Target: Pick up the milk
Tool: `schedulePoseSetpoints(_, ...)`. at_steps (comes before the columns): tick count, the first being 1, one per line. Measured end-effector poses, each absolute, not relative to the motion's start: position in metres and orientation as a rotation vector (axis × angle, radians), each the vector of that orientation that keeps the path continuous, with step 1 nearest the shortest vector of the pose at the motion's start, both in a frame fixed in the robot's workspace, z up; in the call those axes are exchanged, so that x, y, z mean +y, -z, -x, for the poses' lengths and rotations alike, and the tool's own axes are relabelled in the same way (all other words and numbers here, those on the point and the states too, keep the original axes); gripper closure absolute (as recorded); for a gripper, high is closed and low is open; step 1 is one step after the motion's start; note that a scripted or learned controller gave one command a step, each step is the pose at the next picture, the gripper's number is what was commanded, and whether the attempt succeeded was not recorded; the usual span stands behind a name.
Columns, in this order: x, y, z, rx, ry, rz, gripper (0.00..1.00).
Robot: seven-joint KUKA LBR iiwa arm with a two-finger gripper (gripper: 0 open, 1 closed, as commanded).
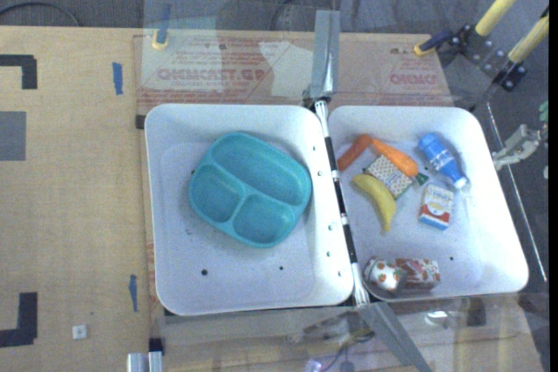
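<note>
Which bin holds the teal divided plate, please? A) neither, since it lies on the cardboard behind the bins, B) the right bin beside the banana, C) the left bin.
C: the teal divided plate lies in the left bin, while the banana, the milk carton and the blue bottle lie in the right bin.

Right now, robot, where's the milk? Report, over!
Milk carton lying in right bin, untouched. Blue bottle just above it, banana to its left. Nothing on top.
</note>
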State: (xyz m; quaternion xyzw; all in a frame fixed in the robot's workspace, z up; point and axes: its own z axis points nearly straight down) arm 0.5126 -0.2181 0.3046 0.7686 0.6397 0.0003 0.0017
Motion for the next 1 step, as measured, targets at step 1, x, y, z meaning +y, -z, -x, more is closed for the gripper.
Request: schedulePoseSetpoints(1,-0.2120,-0.4151,-0.4803,2.044,0.000,-2.383,0.00)
